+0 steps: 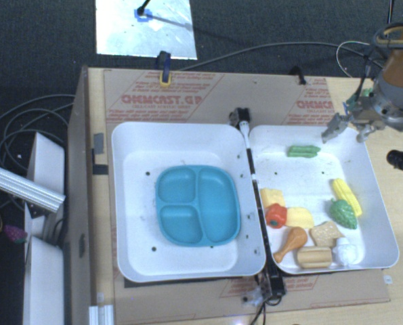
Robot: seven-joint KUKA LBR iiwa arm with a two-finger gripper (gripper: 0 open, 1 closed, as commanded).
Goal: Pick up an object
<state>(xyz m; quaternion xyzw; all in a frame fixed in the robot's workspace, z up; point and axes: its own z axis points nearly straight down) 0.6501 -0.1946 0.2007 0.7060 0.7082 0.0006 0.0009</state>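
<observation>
- At the lower right of the frame, toy foods are found crowded into the near end of the right bin (380,212), apparently tipped in loose, so that several touch: one bread roll (314,256), one white lump (347,252) which may be garlic or cauliflower (the view is too coarse to tell), one chicken drumstick (291,241) and one cracker-like slice (324,233).
- Just beyond these are seen one red tomato or pepper (276,215), one yellow rounded piece (299,217) and one yellow wedge, probably cheese (271,196), packed against the bin's left wall.
- Toward the right wall, one green leafy vegetable (344,213) lies touching one corn cob (345,195).
- One green bean pod (303,151) lies alone at the far end of this bin, well apart from the cluster; it is judged the easiest pick, since nothing crowds it.
- In all, ten toy pieces are counted, any of which would serve the task.
- At the centre left, one blue divided plate (198,204) is laid flat in the left bin (130,181), with three compartments and nothing in them.
- At the upper right, the gripper (349,127) is held above the far rim of the right bin, its two fingers spread apart with nothing between them; no object has been taken.
</observation>
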